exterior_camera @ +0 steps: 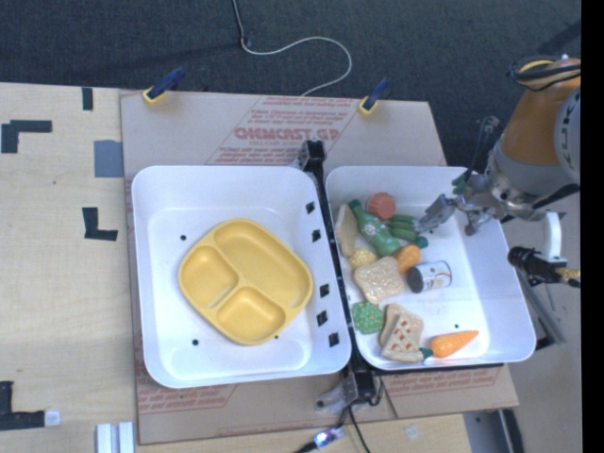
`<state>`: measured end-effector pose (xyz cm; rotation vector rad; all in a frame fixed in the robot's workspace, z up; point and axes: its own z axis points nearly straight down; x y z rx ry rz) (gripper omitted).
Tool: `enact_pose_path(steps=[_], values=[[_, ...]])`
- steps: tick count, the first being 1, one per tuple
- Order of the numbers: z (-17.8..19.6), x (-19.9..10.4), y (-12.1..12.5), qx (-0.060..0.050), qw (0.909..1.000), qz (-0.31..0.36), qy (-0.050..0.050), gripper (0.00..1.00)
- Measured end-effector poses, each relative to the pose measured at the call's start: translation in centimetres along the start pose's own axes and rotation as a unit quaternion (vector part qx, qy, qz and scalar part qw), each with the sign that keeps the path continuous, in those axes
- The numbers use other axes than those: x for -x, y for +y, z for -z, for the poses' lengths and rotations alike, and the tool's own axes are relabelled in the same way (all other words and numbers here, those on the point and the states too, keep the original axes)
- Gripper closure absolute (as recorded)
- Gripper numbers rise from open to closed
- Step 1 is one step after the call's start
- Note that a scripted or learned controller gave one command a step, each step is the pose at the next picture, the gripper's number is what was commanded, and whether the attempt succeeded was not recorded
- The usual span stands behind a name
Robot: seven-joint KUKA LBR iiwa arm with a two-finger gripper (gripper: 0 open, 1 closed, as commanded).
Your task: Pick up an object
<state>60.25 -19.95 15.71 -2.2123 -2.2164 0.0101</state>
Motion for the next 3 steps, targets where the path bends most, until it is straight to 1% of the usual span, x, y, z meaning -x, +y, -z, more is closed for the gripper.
enact_pose_path(steps=[1,2,3], values=[[-6.3,-0.3,-1.0,0.000,1.0000,0.000,0.000,0.00],[-7.5,-0.4,-1.0,0.004,1.0000,0.000,-0.002,0.00],[-6.7,-0.3,-1.0,0.002,1.0000,0.001,-0.002,1.00]])
